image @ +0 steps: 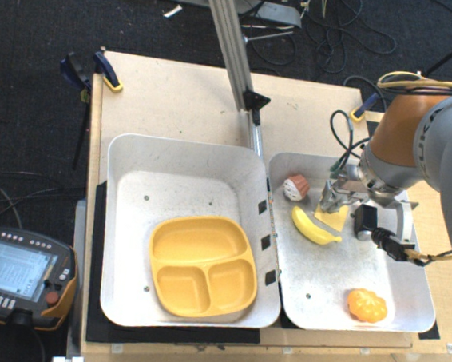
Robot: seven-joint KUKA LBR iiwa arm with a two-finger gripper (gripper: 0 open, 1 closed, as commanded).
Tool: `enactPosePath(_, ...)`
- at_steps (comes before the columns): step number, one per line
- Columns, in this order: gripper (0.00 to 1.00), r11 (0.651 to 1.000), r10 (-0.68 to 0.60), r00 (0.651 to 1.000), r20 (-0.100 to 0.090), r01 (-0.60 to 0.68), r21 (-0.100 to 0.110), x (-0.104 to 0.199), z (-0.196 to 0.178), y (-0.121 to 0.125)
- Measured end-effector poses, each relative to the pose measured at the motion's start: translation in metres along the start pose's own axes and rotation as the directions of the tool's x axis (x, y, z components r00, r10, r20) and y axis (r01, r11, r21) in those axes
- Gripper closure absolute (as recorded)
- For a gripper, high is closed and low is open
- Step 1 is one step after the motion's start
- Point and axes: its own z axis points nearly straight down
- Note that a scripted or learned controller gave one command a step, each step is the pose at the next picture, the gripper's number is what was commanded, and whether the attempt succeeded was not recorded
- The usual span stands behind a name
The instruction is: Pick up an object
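Pendant (pixel 15 274) on dark floor, bench (pixel 178 103) w/ two bins.

Of the 2 bins, the left bin (pixel 124 157) holds a compartment tray (pixel 203 264) toward its near side, while the right bin (pixel 406 304) holds a ball (pixel 295 188) far left, a banana (pixel 315 227) (just right of it, nearer) and a fruit (pixel 367 305) near right.
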Motion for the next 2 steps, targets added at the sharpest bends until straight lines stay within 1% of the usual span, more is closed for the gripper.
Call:
enactPosePath(1, 1.0, 1.0, 0.0, 1.0, 0.0, 0.0, -0.004, 0.002, -0.058, -0.007)
enactPosePath(2, 1.0, 1.0, -0.003, 1.0, 0.0, 0.003, -0.004, 0.006, -0.102, -0.004)
